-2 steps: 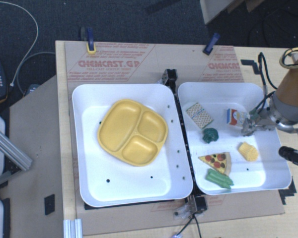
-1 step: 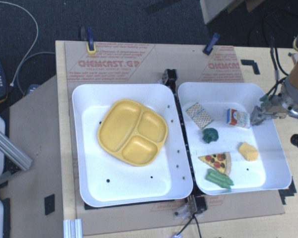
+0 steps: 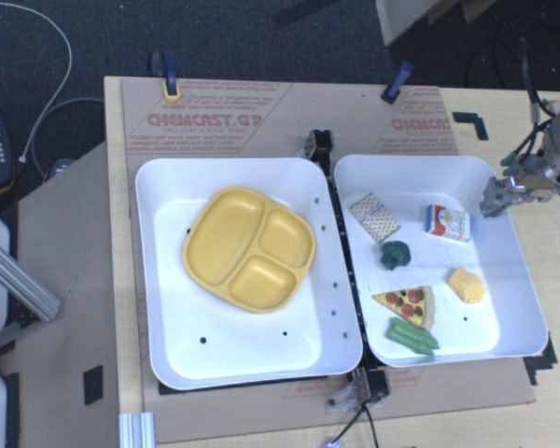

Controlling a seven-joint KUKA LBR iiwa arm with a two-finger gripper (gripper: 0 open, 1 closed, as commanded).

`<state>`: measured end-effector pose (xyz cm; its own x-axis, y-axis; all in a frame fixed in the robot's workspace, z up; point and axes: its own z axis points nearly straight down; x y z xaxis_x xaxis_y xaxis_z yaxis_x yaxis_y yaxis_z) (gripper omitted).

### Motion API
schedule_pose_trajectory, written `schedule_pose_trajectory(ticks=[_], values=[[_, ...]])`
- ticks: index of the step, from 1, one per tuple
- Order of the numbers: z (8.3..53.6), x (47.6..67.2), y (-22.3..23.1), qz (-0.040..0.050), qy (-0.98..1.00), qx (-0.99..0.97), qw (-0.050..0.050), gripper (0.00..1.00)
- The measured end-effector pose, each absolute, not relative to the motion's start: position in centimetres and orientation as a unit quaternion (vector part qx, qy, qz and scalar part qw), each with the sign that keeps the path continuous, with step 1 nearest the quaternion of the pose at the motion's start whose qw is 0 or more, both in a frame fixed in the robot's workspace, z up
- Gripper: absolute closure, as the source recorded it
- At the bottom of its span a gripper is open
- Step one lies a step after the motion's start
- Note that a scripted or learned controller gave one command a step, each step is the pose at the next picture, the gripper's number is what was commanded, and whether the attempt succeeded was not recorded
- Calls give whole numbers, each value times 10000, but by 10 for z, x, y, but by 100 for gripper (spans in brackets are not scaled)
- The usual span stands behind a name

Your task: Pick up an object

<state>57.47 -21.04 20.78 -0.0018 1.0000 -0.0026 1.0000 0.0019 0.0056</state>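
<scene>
The right white bin [image 3: 504, 343] holds several toy foods: a patterned cracker packet [image 3: 374, 217], a red and white carton [image 3: 447, 223], a dark green broccoli piece [image 3: 395, 254], a yellow chunk [image 3: 467, 286], a pizza slice [image 3: 407, 301] and a green bean pod [image 3: 411, 336]. My gripper [image 3: 497, 198] hangs at the bin's right rim, to the right of the carton and apart from it. Nothing is seen between its fingers.
The left white bin [image 3: 168, 325] bears a yellow three-compartment plate [image 3: 249, 248]. Both bins rest on a cardboard-covered bench [image 3: 261, 119]. Clamps stand at the bench's back edge: a yellow one [image 3: 171, 87] and a blue one [image 3: 396, 83].
</scene>
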Motion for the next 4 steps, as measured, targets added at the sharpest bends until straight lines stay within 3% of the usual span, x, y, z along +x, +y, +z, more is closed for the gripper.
schedule_pose_trajectory(ticks=[1, 4], values=[[229, 576, -211, 9, 7077, 7065, 26, 100], [210, 568, -64, 3, 7092, 7050, -16, 100]])
